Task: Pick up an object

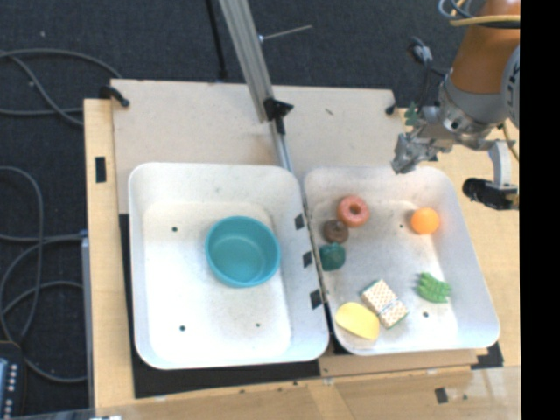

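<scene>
The right bin [455, 234] holds several small things: a pink ring [353, 210], a brown piece [335, 231], a dark teal piece [332, 256], an orange ball [425, 221], a green leafy toy [433, 288], a patterned cracker box [385, 303] and a yellow lemon-like shape [357, 320]. A teal bowl [242, 250] sits in the left bin [157, 234]. My gripper [406, 159] hangs over the far rim of the right bin, up and left of the orange ball, with nothing seen in it.
A slanted metal pole [254, 68] rises from the back edge between the bins. Black clips [308, 256] line the seam between the bins. The bench's bare board lies behind the bins.
</scene>
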Tool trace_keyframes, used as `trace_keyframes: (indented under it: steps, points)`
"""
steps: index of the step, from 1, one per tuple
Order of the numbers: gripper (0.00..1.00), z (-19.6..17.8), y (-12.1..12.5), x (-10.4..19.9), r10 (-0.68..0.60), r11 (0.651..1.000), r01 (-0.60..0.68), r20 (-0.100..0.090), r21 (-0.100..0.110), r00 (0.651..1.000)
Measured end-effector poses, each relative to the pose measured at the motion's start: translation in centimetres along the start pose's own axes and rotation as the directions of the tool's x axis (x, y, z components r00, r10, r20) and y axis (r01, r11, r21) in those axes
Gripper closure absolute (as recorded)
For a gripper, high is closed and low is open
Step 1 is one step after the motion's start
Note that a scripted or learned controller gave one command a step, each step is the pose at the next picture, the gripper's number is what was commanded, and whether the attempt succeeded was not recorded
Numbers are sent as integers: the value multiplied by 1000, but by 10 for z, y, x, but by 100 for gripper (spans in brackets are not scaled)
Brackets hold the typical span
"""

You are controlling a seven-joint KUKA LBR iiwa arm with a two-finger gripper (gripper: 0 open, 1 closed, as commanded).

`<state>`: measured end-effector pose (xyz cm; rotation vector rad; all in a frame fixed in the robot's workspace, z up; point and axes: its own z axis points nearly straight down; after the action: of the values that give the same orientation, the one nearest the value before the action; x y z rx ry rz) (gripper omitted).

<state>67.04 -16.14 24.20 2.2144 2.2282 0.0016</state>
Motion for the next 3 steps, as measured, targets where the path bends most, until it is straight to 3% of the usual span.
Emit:
trace_keyframes:
  steps: [3]
  points:
    - [100,11,-73,132,1,1000,-1,0,2,1000]
